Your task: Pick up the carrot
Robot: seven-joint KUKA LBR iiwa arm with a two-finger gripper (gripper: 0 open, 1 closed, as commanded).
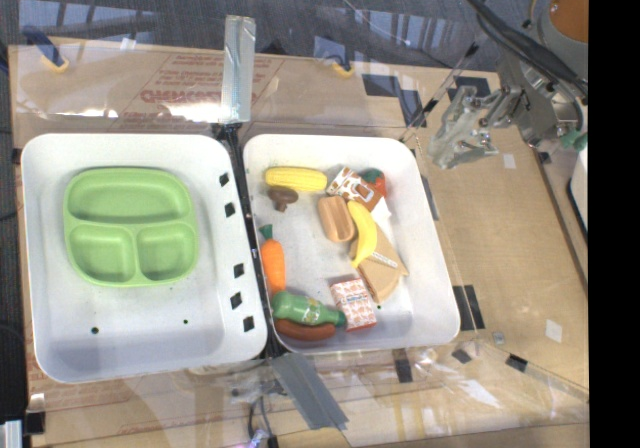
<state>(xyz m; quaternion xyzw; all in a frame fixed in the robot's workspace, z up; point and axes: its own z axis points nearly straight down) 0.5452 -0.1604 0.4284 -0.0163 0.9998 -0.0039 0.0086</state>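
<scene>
Carrot [272, 261] lies in the right bin [432, 236], hard against its left wall, leaves pointing to the far side and tip toward the near side. Just beyond its near end sits a green bottle [305, 310] resting over a brown sausage [306, 330]. A corn cob [295, 178] and a small brown piece [283, 199] lie farther up the same wall. A banana [364, 233], a bread roll [336, 219] and a red packet [353, 301] occupy the middle of the bin, apart from the carrot. The left bin [40, 316] carries a green divided tray [128, 225].

Claw [455, 141] hangs over the surface outside the right bin's far right corner, well apart from the carrot. It holds nothing; the fingers appear spread, though the metalwork there is cluttered and hard to read.

Judgement: the task stands at the approach step, with no grasp begun. The next move calls for travel across the bin to its left wall, then a descent with fingers straddling the carrot's width. Little room is left beside the wall, and the bottle crowds the near end.
</scene>
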